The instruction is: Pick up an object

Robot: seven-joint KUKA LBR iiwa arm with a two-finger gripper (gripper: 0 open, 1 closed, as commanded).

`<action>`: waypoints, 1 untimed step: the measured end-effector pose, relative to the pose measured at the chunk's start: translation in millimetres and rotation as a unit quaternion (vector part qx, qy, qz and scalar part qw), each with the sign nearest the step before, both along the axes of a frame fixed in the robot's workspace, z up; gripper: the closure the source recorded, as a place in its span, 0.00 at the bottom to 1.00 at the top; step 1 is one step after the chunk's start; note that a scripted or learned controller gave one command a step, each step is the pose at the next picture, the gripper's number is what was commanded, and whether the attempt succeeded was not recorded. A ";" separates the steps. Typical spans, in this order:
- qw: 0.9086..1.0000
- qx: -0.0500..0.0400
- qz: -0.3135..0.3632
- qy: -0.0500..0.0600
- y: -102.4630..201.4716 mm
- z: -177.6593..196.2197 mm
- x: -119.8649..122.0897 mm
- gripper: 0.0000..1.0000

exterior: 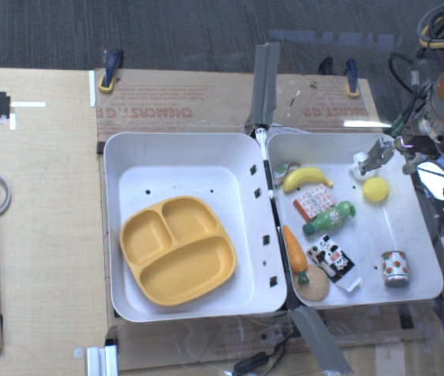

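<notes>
White bin (409, 284): round lemon (376, 189), curved banana (307, 178).

The right bin (429, 233) is crowded along its left side: banana (307, 178), green bottle (329, 218), carrot (293, 251) and cow-print box (331, 258) lie close together. Open floor lies between the yellow ball (375, 189) and the small can (395, 267).

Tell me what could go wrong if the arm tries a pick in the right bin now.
1. The hand hangs near the bin's back wall, so a descent there might strike the wall.
2. The ball beside it is round and may roll away when touched.
3. The bottle, box and banana lie packed together, so a grasp there might catch two things or push them apart.
</notes>
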State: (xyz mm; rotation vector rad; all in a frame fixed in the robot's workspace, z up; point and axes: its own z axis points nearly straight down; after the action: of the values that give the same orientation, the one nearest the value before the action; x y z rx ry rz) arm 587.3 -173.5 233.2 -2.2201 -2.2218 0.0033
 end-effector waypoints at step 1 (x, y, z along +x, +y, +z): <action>0.999 0.000 -0.044 0.000 -8.9 -128.0 5.2 0.00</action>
State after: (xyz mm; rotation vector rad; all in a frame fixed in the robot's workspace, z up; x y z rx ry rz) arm 592.5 -182.4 105.1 -2.3166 -2.1225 0.0035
